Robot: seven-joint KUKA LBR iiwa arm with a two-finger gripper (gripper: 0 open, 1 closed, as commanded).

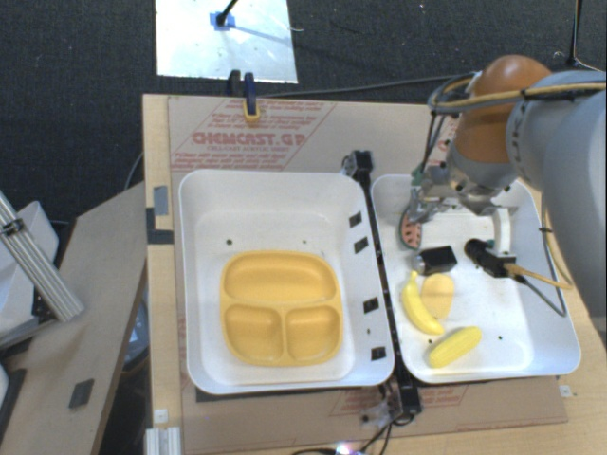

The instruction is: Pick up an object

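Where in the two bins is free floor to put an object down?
Left bin: bare strip behind the yellow tray. Right bin: bare patch right of the corn. Crowded around the banana, and under the hand.

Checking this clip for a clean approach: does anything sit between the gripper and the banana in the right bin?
A small black block lies between the gripper and the banana, just above the banana's upper tip. A pale yellow round piece touches the banana's right side.

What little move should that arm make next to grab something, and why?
Probably shift toward the yellow toy banana and lower onto it: the gripper sits at the right white bin's far-left corner, nothing visibly between its fingers, with the banana lying nearer the camera.
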